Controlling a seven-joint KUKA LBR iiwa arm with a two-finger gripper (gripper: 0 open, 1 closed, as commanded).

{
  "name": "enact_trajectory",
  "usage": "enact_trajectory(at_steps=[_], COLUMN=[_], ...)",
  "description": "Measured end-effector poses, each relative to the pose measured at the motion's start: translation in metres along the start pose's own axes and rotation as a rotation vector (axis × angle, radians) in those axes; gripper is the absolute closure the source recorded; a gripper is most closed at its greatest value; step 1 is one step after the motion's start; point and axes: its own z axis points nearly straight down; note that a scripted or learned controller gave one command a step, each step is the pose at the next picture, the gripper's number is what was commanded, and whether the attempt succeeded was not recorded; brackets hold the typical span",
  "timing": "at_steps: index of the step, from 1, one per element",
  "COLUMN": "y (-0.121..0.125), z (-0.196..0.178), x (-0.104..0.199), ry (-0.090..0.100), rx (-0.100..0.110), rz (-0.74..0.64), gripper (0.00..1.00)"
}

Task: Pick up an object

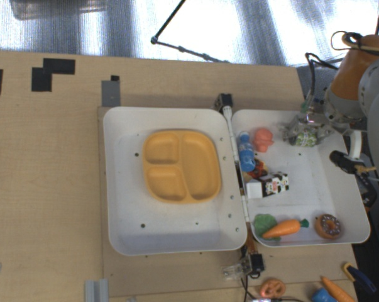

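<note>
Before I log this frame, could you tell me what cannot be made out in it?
- Gripper, camera view: its fingers are blurred against a green-grey thing in the right bin, so its state and any grasp are unclear.
- Small toys by the divider: crowded, too small to identify.
- Orange items on the bench: cut off by the bottom edge.

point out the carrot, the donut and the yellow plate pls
carrot (282,228), camera view, mid-body of the orange root.
donut (328,226), camera view, its frosted top.
yellow plate (180,165), camera view, ridge between its compartments.
</note>
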Motion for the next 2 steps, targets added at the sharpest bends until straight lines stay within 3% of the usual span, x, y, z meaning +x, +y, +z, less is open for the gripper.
enact_trajectory(at_steps=[1,2], y=[0.002,-0.041], z=[-0.012,-0.099], x=[0.000,0.032], ry=[-0.002,-0.008], rx=[-0.005,-0.005], rz=[-0.006,-0.192], gripper=[1.00,1.00])
